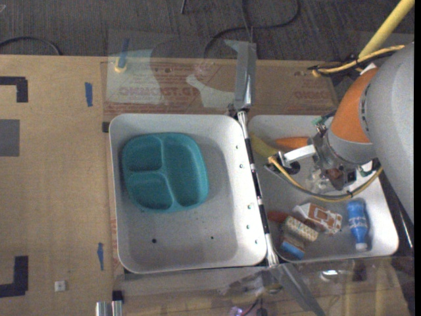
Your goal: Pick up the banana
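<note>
The banana (262, 148) is yellow and lies in the right bin (388, 242) near its upper-left corner; only one end shows, and the rest runs under the gripper's body. My gripper (323, 176) hangs low over the middle of the right bin, just right of the banana. The grey arm with its orange band (352, 117) covers the bin's upper right.
An orange, carrot-like piece (293, 141) lies beside the banana. A blue bottle (356, 224), two patterned snack packs (320, 216) (300, 229) and a small blue item (292, 249) sit along the right bin's front. The left bin (184, 242) holds a teal divided plate (164, 170).
</note>
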`<move>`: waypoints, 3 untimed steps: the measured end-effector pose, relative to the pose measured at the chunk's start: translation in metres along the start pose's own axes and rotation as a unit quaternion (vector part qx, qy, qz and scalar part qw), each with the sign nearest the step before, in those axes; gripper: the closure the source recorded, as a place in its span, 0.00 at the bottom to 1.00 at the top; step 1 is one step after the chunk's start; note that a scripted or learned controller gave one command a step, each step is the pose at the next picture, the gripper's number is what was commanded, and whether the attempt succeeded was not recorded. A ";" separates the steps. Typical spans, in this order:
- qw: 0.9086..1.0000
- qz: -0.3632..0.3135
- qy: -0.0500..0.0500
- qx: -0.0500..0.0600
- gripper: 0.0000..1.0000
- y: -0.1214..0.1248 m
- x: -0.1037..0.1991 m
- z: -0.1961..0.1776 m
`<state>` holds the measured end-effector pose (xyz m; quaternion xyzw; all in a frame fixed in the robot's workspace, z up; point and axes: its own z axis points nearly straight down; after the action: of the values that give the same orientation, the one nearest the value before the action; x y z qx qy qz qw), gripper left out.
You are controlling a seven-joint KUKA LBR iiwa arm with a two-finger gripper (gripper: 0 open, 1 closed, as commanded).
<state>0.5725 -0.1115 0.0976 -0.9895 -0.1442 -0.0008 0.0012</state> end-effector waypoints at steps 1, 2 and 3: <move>1.000 -0.028 -0.002 0.000 1.00 0.020 0.086 -0.030; 1.000 -0.029 -0.002 0.000 0.00 0.018 0.087 -0.030; 0.999 0.045 0.002 -0.002 0.00 -0.009 0.032 0.010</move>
<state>0.6011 -0.0940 0.0880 -0.9950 -0.0998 -0.0024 -0.0001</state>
